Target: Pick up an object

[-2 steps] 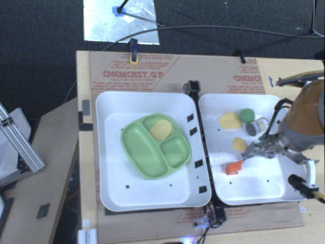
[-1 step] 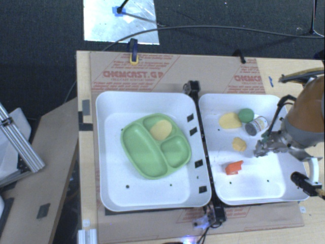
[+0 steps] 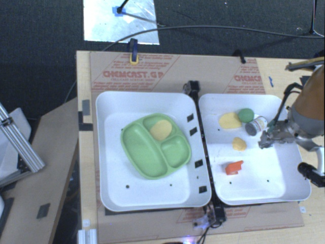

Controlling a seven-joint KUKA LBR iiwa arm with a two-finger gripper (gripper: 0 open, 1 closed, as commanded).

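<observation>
The grey arm's end effector (image 3: 266,139) hangs low over the right-hand shallow white bin (image 3: 254,187), near its 3 o'clock wall; whether it is spread or pressed together cannot be told. A small silver-and-white can (image 3: 255,125) lies just beside it at 11 o'clock. A small yellow lump (image 3: 239,144) sits near at 9 o'clock, and an orange-red block (image 3: 233,167) lies farther off at 8 o'clock.
</observation>
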